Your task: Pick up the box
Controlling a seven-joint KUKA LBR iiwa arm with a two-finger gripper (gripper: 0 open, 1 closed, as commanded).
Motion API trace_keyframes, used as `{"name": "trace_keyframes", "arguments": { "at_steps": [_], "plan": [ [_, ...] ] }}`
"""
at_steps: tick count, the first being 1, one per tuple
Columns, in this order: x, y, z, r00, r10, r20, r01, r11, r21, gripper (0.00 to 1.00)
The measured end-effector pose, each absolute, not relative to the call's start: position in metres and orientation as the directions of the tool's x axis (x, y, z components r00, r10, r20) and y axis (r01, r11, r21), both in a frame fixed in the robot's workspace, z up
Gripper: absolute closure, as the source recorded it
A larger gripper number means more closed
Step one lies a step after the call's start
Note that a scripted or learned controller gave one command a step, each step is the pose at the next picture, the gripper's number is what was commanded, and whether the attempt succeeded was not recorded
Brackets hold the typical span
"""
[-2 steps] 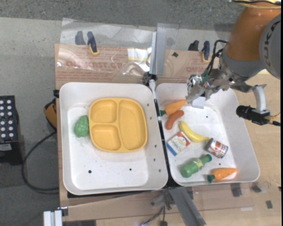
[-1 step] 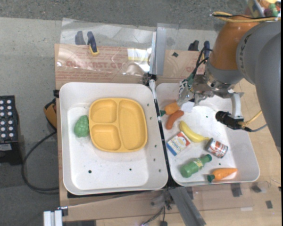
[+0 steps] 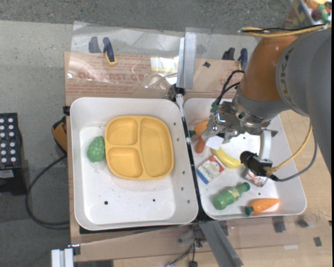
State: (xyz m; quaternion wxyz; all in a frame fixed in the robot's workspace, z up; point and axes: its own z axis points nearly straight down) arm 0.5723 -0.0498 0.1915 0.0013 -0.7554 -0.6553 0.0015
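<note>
End effector (image 3: 220, 128) hung over the right bin's (image 3: 289, 202) left edge, above the box (image 3: 209, 169); its grip state couldn't be told.

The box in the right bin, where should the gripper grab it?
The box lies flat and tilted. Judging by that, come straight down from above and pinch its two long sides. The banana nearly touches its upper right corner, so keep the gripper nearer the lower left end.
</note>
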Motion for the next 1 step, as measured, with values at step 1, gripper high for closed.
{"name": "trace_keyframes", "arguments": {
  "at_steps": [1],
  "plan": [
    [0.632,-0.0668,0.1916,0.141,0.99,-0.002,0.99,-0.141,-0.002,1.0]
  ]
}}
